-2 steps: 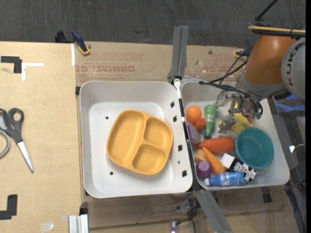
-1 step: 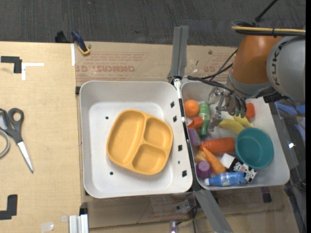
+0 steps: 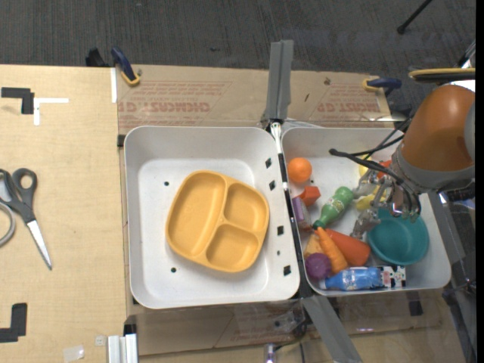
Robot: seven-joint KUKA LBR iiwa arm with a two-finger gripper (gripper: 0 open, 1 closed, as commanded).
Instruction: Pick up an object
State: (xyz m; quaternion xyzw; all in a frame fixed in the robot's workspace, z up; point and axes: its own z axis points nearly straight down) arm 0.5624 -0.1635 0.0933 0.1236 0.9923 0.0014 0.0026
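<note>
The arm (image 3: pixel 442 131) is a rounded grey shell with a broad, glossy orange band. Thin black cables (image 3: pixel 363 157) loop out just above the gripper (image 3: pixel 382 203), a small assembly of pale metal parts.

The arm (image 3: pixel 442 138) reaches in over the right bin (image 3: pixel 340 136), its gripper (image 3: pixel 378 203) pointing down inside the bin.
</note>
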